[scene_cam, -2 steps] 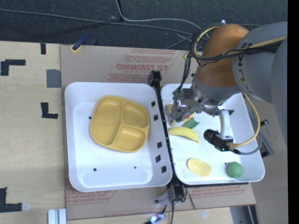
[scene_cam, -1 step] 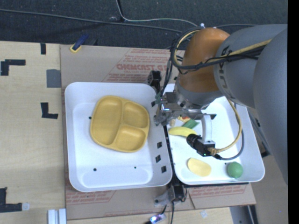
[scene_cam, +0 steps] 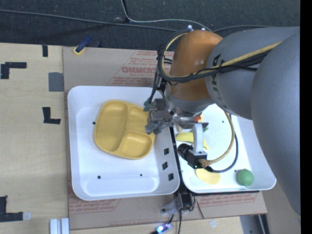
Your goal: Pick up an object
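A yellow divided plate [scene_cam: 120, 128] lies in the left bin [scene_cam: 83, 179], near its right side. My gripper [scene_cam: 155, 121] hangs over the plate's right rim, close to the wall between the two bins, with the grey arm and orange band above it. In the right bin [scene_cam: 258, 174] a green ball [scene_cam: 245, 177] rests at the front right corner. A pale yellow flat piece [scene_cam: 208, 177] lies near that bin's front edge, and another yellow object [scene_cam: 187, 137] is partly hidden under the wrist and cables.
The arm's bulk [scene_cam: 253, 77] covers the back and right of the right bin. Black cables [scene_cam: 229, 155] loop over the right bin's middle. The bins sit on a cardboard sheet [scene_cam: 122, 67]. The left bin's front and left floor is bare white.
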You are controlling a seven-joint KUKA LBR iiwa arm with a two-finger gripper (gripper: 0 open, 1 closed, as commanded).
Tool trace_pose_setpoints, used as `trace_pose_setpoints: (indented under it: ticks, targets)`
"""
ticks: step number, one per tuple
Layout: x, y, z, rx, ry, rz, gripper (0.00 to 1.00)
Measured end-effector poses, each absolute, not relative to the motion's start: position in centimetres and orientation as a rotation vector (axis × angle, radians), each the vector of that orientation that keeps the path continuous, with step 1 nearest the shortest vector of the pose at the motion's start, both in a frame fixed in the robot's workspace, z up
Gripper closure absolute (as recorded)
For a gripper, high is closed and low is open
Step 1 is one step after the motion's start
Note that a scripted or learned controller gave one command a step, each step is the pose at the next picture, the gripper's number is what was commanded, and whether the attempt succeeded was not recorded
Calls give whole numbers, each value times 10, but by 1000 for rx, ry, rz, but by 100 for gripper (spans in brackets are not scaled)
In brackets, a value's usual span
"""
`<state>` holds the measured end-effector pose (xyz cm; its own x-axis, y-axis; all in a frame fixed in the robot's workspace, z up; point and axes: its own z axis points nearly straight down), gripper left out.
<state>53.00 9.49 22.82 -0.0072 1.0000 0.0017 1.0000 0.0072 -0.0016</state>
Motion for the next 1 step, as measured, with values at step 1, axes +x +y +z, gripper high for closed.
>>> trace_pose_setpoints:
  ticks: [1]
  targets:
    - [531,92,228,-2218,-2224,3,0]
